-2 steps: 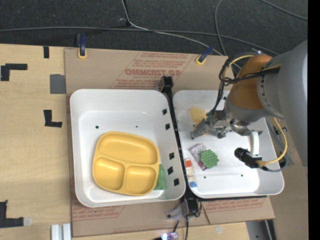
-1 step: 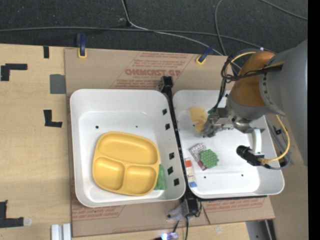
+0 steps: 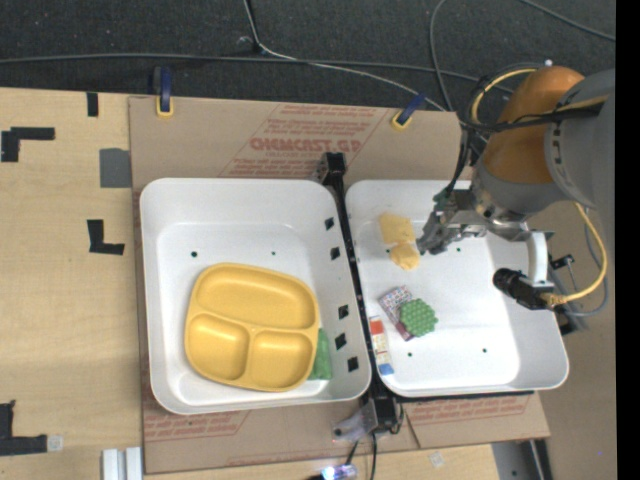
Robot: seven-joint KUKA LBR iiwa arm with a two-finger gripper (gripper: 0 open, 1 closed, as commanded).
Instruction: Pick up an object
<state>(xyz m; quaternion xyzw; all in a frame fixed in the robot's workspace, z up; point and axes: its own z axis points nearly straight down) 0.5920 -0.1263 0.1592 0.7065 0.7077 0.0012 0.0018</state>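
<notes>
Two shallow white bins sit side by side on a brown cardboard sheet [image 3: 290,138] laid over the wooden surface [image 3: 60,268].

Left white bin [image 3: 165,208]: a yellow plastic divided tray w/ three compartments [image 3: 252,326] lies toward the bin's near edge, slightly right of centre. A small green item [image 3: 322,356] is wedged between the tray's right side and the bin's right wall; can't tell what it is.

Right white bin [image 3: 520,358]: a pale yellow chunky block-like object [image 3: 399,240] lies near the far-left corner, close to the divider betw. the bins. A small patterned packet [image 3: 394,299] and a green bumpy round object [image 3: 417,317] touch each other about mid-bin, left of centre. A thin white item w/ red and blue marks [image 3: 380,343] lies along the left wall toward the near edge.

Grey arm w/ orange band [image 3: 535,133] reaches in from the right edge, over the far part of the right bin. The pincer [image 3: 438,236] is just beside the pale yellow object, on its right, tips pointing down toward the bin floor. Finger spread is too dark and small to read, so can't tell if it's released or clenched. Nothing visibly sits betw. the fingers.

Blue and yellow clamps [image 3: 163,93] pin the cardboard's far edge. Black cables [image 3: 300,53] run across the dark area beyond the surface.
</notes>
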